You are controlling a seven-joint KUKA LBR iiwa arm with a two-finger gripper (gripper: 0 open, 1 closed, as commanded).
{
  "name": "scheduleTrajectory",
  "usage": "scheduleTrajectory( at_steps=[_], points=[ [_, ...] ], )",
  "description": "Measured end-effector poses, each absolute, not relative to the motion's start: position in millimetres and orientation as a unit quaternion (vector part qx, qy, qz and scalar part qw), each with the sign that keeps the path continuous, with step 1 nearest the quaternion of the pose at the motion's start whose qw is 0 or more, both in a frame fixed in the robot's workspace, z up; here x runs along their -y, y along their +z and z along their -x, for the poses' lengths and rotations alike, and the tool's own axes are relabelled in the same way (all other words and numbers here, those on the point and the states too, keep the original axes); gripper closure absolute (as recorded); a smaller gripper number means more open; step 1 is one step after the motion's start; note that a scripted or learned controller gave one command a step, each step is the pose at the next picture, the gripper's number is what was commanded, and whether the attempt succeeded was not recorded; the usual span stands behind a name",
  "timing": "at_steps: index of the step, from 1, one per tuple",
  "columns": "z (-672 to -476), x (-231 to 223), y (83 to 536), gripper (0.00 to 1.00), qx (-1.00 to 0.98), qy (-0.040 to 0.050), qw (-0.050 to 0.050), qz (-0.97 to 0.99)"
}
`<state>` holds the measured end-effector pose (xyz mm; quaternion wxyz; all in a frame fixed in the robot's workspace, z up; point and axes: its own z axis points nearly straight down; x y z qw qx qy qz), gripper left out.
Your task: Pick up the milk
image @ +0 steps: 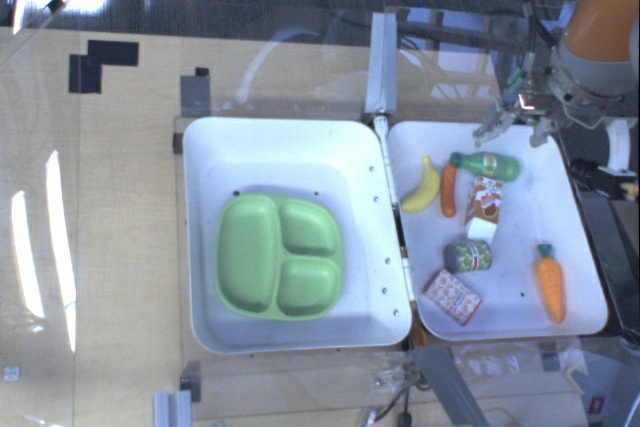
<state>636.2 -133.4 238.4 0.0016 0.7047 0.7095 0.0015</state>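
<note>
The milk [484,207] is a small red-and-white carton lying on its side near the middle of the right bin [580,215]. It sits just below a green bottle [486,165] and right of an orange-red sausage [448,190]. My gripper [517,129] hangs over the bin's far edge, up and to the right of the milk, above the bottle. Its two fingers are spread apart and open, with nothing between them. The orange-banded wrist [605,0] reaches in from the upper right.
A banana [424,187] lies at the bin's left side. A green can [467,256], a red box [451,296] and a carrot [549,283] lie nearer the front. The left bin [210,165] holds a green divided plate [280,255].
</note>
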Motion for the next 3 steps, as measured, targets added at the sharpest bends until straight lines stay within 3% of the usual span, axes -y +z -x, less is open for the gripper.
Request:
scheduleTrajectory(
  at_steps=[1, 2, 3],
  points=[
    [-614.6, 153.3, 93.2, 0.00, -0.742, 0.0017, 0.002, -0.671],
    [-617.5, 152.5, 106.6, 1.00, -0.742, 0.0045, 0.006, -0.670],
    [-601.7, 82.5, 205.5, 1.00, -0.786, 0.0028, 0.004, -0.618]
  ],
)
